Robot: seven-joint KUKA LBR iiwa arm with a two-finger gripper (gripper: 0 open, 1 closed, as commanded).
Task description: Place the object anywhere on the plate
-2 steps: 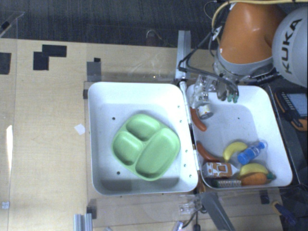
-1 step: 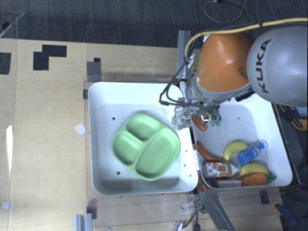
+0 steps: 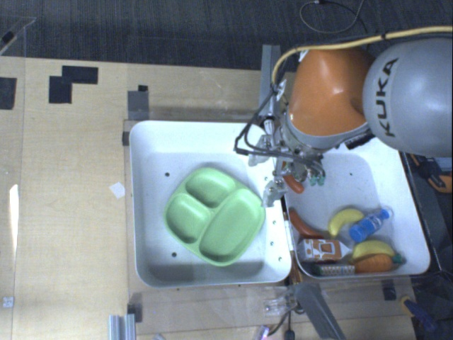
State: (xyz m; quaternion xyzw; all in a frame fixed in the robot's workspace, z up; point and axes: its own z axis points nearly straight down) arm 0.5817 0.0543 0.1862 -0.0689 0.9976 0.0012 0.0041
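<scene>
Tabletop (image 3: 64,211): light wood, carrying two shallow white bins side by side

Left bin (image 3: 152,154): holds one green plate (image 3: 216,214) with three compartments, lying flat towards the bin's right half; nothing rests on the plate

Right bin (image 3: 414,253): holds a cluster of items in its near corner: a yellow banana (image 3: 345,219), a blue bottle (image 3: 369,225) lying on its side just beside the banana, a second yellow piece (image 3: 374,248), an orange item (image 3: 373,263) next to that, a small printed carton (image 3: 322,250), and a reddish-brown sausage-shaped item (image 3: 304,224) by the bin's left wall

Arm (image 3: 410,94): grey, with orange band (image 3: 325,94), reaching in from the right above the right bin

Tool (image 3: 291,183): positioned over the dividing wall between the two bins, above the plate's right edge but not over its centre; a small orange-red object (image 3: 294,184) shows at the fingertips, apparently held between them, though the view is too cluttered with cables and brackets to be certain of the grip
</scene>
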